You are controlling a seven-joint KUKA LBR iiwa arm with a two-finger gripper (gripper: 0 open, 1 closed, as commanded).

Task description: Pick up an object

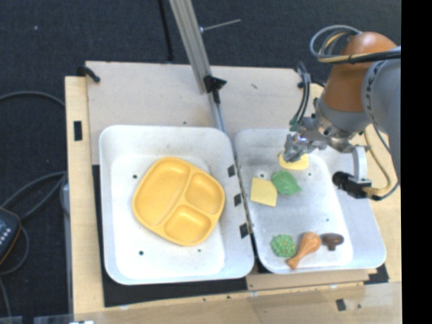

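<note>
In the camera view, two shallow white bins are seen side by side on a pale wooden bench (162,93), which stands on a dark, speckled floor (81,19). The left bin (121,147) is of smooth white plastic with rounded corners, and a glossy yellow tray (178,200) is laid in it, moulded into three compartments with softly rounded edges. A slanted metal rail (191,36) is fixed behind the bins, and black cables are strung over the floor at the left.

In the right bin (351,241) several small toy foods are scattered. A flat, pale yellow wedge (264,192) is set near the bin's left wall, and just beside it a lumpy green leafy piece (286,183) is found. Near the front edge a knobbly green broccoli-like piece (283,245) is placed touching a tan drumstick (305,247), smooth and club-shaped, and a small brown mushroom-shaped piece (331,239) lies beside the drumstick's thick end.

The gripper (294,155) is lowered at the back of the right bin, directly upon a small pale yellow piece (297,161), whose rounded edge is visible beneath the fingertips. Whether the fingers are spread or closed on it cannot be told, as they are hidden by the wrist. The grey arm (381,93), with its orange band (351,79), is reached in from the right, with looped cables carried over it.
</note>
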